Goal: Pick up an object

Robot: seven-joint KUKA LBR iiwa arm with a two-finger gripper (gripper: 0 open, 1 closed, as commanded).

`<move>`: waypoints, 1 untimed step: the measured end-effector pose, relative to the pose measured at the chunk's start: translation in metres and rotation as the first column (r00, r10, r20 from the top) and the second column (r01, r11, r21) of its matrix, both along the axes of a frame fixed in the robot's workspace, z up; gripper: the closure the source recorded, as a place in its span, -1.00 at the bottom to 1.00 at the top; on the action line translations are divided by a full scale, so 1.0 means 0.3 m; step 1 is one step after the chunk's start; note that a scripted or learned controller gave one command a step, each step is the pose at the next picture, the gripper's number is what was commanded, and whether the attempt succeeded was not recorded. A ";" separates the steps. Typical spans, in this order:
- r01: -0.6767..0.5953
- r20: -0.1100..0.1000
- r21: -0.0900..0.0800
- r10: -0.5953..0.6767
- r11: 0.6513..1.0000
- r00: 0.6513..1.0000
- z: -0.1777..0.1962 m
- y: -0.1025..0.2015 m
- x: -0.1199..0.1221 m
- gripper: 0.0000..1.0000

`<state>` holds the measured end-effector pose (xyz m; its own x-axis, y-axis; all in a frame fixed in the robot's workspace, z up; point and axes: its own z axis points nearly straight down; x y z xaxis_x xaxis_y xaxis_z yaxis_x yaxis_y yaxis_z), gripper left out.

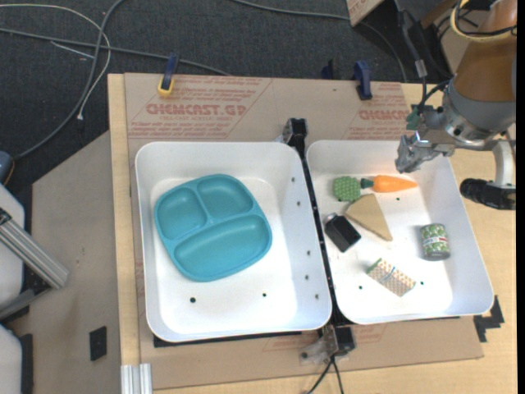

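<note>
Nearest the camera: front edge of the tabletop [246, 347], cardboard-covered, carrying two white bins side by side. Left bin [156, 302] is holding a teal divided plate [213, 226], lying flat near the middle, well apart from everything else.

Right bin [472, 290] is holding the candidate objects, scattered loosely, likely so each can be grabbed alone:
- toy carrot [379, 185], orange body with green top, lying on its side near the bin's back edge
- tan wedge [371, 217], just in front of the carrot, close to touching
- black block [342, 232], just beside the wedge, near the divider
- green can [435, 241], toward the right wall, apart from the rest
- patterned packet [391, 277], lying flat toward the front

Arm is reaching in from the right, gripper [410, 156] hanging over the back of the right bin, just above and beside the carrot's orange end. Nothing is showing between the jaws; whether they are released or clenched, cannot tell at this angle.

Judgement: approach stage, nothing lifted yet. Carrot is looking like the target since it is lying closest under the gripper. Risk: the wedge sitting so near could get nudged on descent.
</note>
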<state>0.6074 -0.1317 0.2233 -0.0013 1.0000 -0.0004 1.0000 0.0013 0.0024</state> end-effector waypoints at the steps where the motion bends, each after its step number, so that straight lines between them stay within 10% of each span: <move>1: 0.000 0.000 0.000 0.000 1.000 1.000 0.170 0.001 0.002 1.00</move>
